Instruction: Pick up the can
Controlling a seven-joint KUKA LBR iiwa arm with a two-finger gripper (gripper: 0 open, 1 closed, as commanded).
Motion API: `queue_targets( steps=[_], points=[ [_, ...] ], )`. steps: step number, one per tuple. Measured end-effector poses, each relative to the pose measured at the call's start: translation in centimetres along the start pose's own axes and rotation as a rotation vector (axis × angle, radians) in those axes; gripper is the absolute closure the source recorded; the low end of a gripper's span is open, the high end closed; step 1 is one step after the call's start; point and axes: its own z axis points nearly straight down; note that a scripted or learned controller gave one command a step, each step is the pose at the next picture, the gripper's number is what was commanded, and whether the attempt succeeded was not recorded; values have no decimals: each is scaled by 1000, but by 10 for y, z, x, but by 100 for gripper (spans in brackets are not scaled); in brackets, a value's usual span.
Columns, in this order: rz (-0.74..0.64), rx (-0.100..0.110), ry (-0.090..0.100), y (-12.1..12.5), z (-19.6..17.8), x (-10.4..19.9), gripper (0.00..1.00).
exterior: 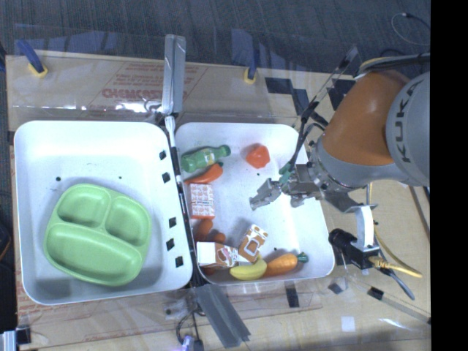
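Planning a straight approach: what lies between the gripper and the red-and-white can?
In the camera view, only bare bin floor lies between the gripper and the can.

The robot arm [380,134] is showing a big round orange band and a grey shell with the letters KUKA on it. Thin black cables are running along it. Its gripper [265,194] is looking grey and metal.

Robot lab, KUKA arm [380,123], taped bench [88,86], two white bins [29,145]
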Motion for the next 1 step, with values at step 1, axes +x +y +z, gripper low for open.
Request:
queue_targets(
  steps=[1],
  points=[
    [-43,-5,-3,-13,-129,-31,0]
  ],
)
